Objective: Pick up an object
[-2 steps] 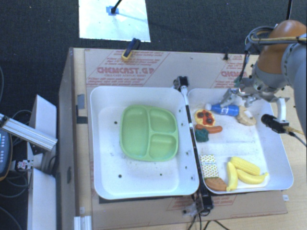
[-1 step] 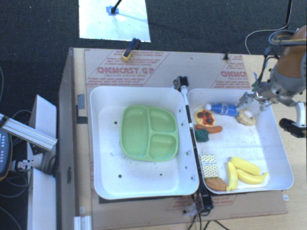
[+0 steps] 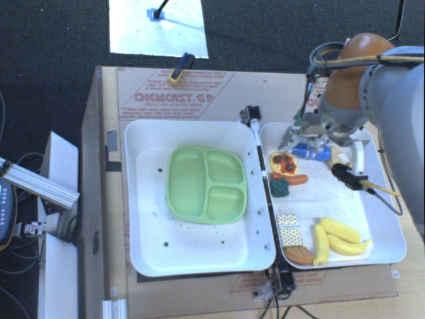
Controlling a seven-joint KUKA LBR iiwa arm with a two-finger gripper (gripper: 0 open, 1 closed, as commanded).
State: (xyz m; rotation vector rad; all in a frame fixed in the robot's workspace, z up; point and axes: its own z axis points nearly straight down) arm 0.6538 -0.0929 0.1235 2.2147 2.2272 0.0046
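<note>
Standing over the counter, I noted the gripper low in the far corner of the right bin; whether it was parted or closed I could not tell. A blue object lay directly beneath it, apparently touching or nearly so. In my judgement this was the likeliest target: small, light, probably stiff plastic, best taken across its narrow width. Just nearer than the gripper lay a pizza-like toy, a sausage and a dark green piece. Well nearer lay the bananas, smooth, curved and liable to roll. The green plate sat in the left bin.
</note>
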